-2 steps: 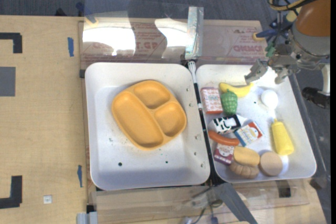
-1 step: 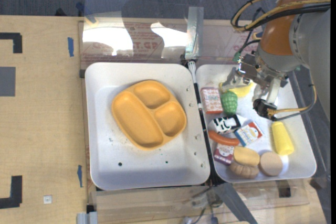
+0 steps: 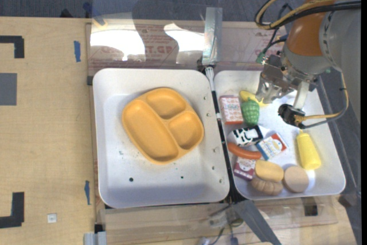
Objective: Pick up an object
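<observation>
Toy foods (image 3: 266, 149) lie jumbled in the right bin (image 3: 332, 178): corn, sausage, bread, cartons.

Orange divided plate (image 3: 163, 124) in left white bin (image 3: 109, 181), possibly plastic

The wooden bench (image 3: 40, 140) carries two shallow white bins. The left bin (image 3: 109, 181) sits touching the right bin (image 3: 330, 178).

No lettering is legible. Faint reddish print runs along the cardboard strip (image 3: 172, 46) behind the bins, too blurred to read. The small cartons in the right bin (image 3: 332, 175), a red-and-white one (image 3: 230, 109) and a blue-trimmed one (image 3: 271, 146), bear unreadable printing.
</observation>
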Controlling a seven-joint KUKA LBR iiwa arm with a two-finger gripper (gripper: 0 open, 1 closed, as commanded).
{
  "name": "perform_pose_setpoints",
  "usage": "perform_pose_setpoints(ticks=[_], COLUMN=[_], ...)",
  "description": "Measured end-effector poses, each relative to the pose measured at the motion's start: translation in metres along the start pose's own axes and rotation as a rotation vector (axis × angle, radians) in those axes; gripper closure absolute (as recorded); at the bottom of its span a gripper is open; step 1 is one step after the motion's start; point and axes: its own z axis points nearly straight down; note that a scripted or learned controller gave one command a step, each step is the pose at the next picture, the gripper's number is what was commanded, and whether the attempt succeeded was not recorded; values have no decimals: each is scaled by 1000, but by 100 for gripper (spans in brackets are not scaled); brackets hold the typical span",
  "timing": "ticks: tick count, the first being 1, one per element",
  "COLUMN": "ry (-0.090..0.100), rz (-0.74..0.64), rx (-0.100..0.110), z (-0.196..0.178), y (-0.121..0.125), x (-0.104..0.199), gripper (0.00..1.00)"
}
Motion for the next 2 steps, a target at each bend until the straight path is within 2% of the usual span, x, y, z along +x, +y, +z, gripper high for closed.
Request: perform_pose_setpoints(ticks=[1, 2], ry=[-1, -3], rz=[0, 423], rx=[1, 1], z=[1, 44], y=[0, 14], x=[0, 5], gripper=[0, 0])
